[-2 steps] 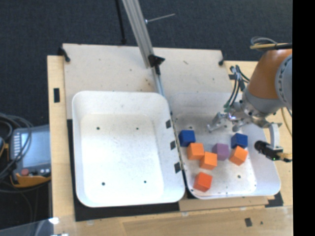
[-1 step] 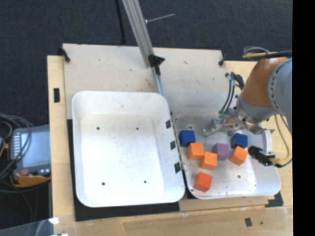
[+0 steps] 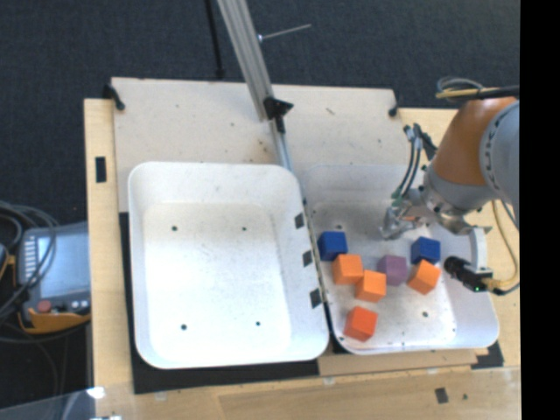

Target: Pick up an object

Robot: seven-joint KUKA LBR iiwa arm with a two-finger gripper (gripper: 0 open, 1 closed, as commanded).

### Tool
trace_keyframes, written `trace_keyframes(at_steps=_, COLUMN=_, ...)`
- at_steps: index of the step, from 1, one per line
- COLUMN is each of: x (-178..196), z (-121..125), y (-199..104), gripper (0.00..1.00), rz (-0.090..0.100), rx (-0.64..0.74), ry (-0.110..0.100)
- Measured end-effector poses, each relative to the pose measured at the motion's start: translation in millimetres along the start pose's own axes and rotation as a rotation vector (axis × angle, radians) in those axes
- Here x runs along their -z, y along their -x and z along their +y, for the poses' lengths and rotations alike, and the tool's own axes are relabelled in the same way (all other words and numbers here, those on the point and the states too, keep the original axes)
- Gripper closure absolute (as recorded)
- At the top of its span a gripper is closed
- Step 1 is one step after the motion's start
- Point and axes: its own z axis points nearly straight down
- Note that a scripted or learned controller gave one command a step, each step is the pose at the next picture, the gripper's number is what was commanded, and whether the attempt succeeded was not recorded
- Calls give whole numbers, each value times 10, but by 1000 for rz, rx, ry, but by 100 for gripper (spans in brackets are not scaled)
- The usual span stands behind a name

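Camera view: two white bins sit side by side on the bench. The left bin (image 3: pixel 219 261) shows bare floor with a few dark specks. The right bin (image 3: pixel 350 191) holds seven blocks, all in its nearer half. A blue block (image 3: pixel 332 245) lies nearest the shared wall; just beside it, toward the front, is an orange block (image 3: pixel 348 269), which touches or nearly touches a second orange block (image 3: pixel 373 285). A purple block (image 3: pixel 395 269) sits just right of these. Further right, a second blue block (image 3: pixel 426 250) lies close behind a third orange block (image 3: pixel 425 276). A red-orange block (image 3: pixel 360 323) sits apart from the rest, nearest the front rim. The arm (image 3: pixel 472 151) enters from the right, its orange band above the wrist. The gripper (image 3: pixel 395 226) is low over the right bin, behind the purple block and left of the second blue block. No block is visible between its fingers; whether the jaws are apart or together cannot be told at this angle. A metal post (image 3: pixel 249 51) rises at a slant behind the bins.
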Motion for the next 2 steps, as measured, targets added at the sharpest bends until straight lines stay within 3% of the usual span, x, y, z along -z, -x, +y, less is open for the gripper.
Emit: trace_keyframes(at_steps=2, x=1257, z=66, y=14, gripper=100, rz=0, rx=11, ry=2)
